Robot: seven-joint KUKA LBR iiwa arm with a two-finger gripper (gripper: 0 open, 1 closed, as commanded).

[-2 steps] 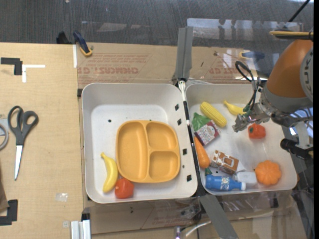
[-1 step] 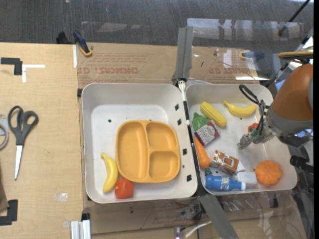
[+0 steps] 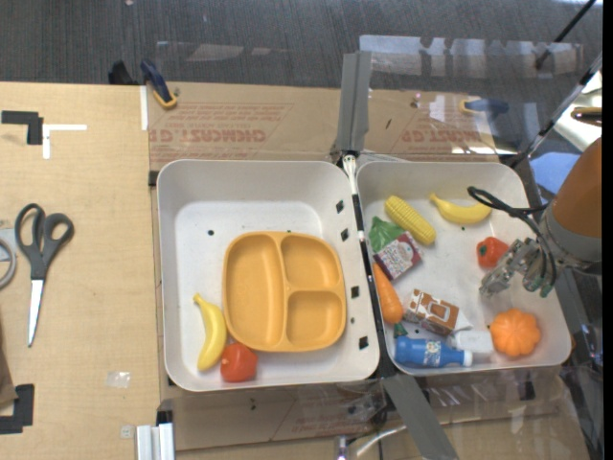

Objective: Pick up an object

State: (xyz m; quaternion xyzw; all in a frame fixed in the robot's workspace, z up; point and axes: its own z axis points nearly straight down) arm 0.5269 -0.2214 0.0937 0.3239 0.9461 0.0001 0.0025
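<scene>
Hovering low in the right bin (image 3: 551, 348), the gripper (image 3: 515, 271) is sitting near that bin's right wall, between the small red pepper toy (image 3: 490, 251) above it and the orange pumpkin toy (image 3: 515, 333) below it. The fingers are blurring into metal clutter here, so I cannot tell how far open they are, and nothing is visibly sitting between them.

Likely target is looking like the red pepper toy or the pumpkin, both just beside the gripper; which one, I cannot say.

Handling guesses:
- Pepper: looking like hollow plastic, light, stiff, glossy so probably slippery. Small and rounded, so pinching across its widest middle is seeming safest; a pinch near an end is risking it squirting out.
- Pumpkin: bigger, ribbed, probably light plastic or foam. Fingers are needing to open wide; closing into the grooves between ribs is looking better than closing on the ridges.

Other stuff lying in the right bin: corn cob (image 3: 410, 218), yellow banana (image 3: 461, 209), carrot (image 3: 388, 297), a green-and-red packet (image 3: 395, 253), a small brown carton (image 3: 433, 311), a blue bottle (image 3: 431, 354) lying on its side. The bottle's white cap end is nearly touching the pumpkin, so a grab there is risking a nudge.

The left bin (image 3: 182, 257) is holding a yellow divided tray (image 3: 284, 290), a second banana (image 3: 211, 332) and a tomato (image 3: 238, 362), well apart from the gripper. Scissors (image 3: 38, 257) are lying on the bench (image 3: 77, 353) at left.
</scene>
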